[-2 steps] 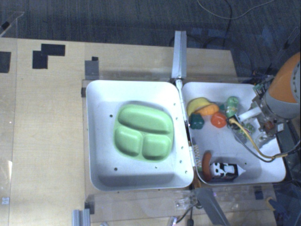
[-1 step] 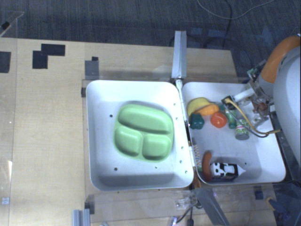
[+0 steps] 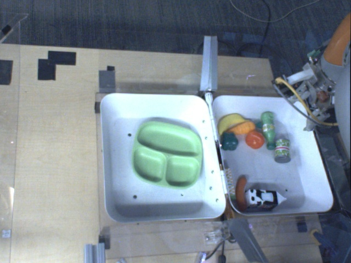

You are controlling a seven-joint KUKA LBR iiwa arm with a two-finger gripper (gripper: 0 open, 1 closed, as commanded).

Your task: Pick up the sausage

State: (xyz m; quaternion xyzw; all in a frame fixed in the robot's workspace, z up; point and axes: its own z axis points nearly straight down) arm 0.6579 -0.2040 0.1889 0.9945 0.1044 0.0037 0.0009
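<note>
The pale wooden worktop (image 3: 49,163) fills the left of the frame, with black squares near its upper left. Next comes the left shallow white bin (image 3: 118,201), holding a green three-compartment plastic tray (image 3: 167,153) at its middle. A metal rail divides it from the right shallow white bin (image 3: 312,193). At that bin's lower left edge lies the reddish-brown sausage (image 3: 241,186), just beside a black-and-white toy (image 3: 263,198). Higher up sit a yellow banana (image 3: 230,121), an orange piece, a teal round toy (image 3: 228,141), a red-orange ball (image 3: 254,139), a green bottle (image 3: 268,128) and a small green can (image 3: 282,149) (all clustered close together). At the upper right edge the tool (image 3: 317,95) hangs outside the bin, well apart from the sausage; whether it is wide or narrow I cannot tell.
</note>
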